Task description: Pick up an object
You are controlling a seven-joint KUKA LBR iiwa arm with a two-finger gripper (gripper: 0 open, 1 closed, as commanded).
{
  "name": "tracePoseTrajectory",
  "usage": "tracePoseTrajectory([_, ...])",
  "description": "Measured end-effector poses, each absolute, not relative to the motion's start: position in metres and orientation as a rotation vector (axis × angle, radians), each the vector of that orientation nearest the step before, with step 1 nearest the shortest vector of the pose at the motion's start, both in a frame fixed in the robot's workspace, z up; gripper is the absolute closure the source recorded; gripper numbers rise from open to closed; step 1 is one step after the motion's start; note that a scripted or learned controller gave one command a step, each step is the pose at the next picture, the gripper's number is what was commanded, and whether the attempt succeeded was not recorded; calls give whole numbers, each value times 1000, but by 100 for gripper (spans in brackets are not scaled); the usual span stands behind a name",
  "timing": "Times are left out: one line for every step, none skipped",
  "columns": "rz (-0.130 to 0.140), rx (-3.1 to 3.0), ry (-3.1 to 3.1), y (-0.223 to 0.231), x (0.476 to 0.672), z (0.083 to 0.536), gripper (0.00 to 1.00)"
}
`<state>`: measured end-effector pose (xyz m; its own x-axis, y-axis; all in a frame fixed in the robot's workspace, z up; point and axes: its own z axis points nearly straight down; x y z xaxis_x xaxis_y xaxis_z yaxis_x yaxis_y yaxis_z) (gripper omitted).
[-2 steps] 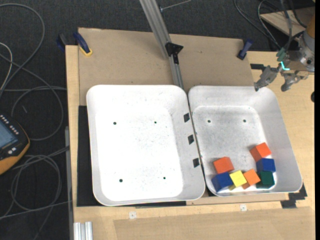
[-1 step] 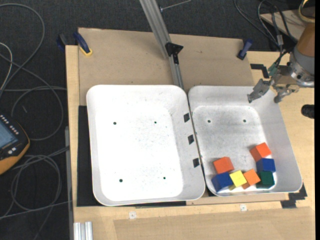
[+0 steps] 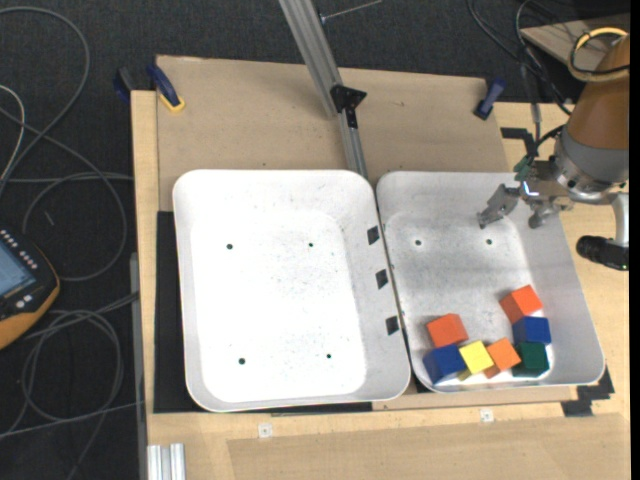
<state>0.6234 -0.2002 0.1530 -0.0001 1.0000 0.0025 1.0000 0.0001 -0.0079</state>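
Tool [image 3: 517, 208] open, gripping nothing, over right bin's [image 3: 450, 268] far end. Coloured blocks [image 3: 476, 356] clustered in near corner, well apart.

The robot arm [image 3: 598, 118] is cut off by the picture's right edge just past the right bin [image 3: 440, 208], leaving its wrist and part of its orange band in sight. In that bin's near right corner the dark green block [image 3: 535, 361] is crowded against a blue block [image 3: 535, 330] and a small orange block [image 3: 505, 353], its outline too small to tell, while a second blue block [image 3: 442, 366] is partly covered by the yellow block [image 3: 476, 356]. Far left of the bin, a handheld control unit [image 3: 20, 286] is clipped by the left edge.
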Motion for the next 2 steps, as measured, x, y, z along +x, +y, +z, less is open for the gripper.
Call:
tracePoseTrajectory([5,-2216,-2217,-199,622,100,0])
tracePoseTrajectory([-3,-2221,-2223,-200,625,115,100])
